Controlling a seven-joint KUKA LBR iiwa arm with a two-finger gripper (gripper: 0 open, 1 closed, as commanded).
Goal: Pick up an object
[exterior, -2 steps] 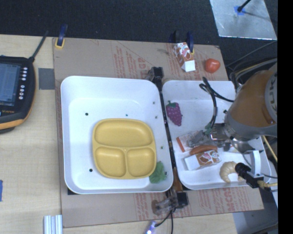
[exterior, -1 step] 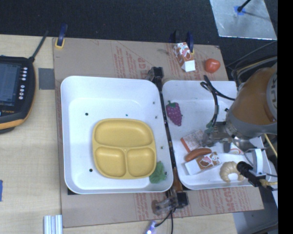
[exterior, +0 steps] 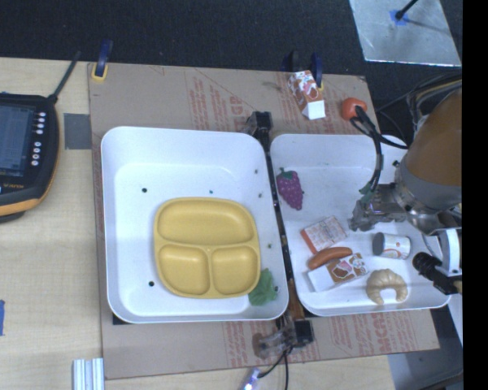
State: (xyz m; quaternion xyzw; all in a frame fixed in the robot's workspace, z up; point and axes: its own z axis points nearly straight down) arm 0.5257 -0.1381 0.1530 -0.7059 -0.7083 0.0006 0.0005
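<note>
Far left of the gripper, a black and orange pendant lies on the bench, screen up. Nearer, the left bin holds a yellow tray with three compartments, and a green broccoli sits at the tray's lower right corner against the bin wall. In the right bin, left of and slightly above the gripper, lies a bunch of purple grapes with a green stem. Just left of and below the gripper a small orange and white card lies flat, tilted; below it lies a reddish sausage, and touching that a white box with a printed picture. The gripper, grey metal at the end of the orange-banded arm, hangs low over the bin floor; whether it is released or clenched cannot be told, and nothing can be seen in its grasp. Just right of and below it a white cup lies on its side, a dark rim at its left end and a red mark on its wall. Below the cup rests a tan croissant, curved, near the bin's lower edge. Above the gripper, outside the bin, a small carton and a red ball sit on the cardboard.
</note>
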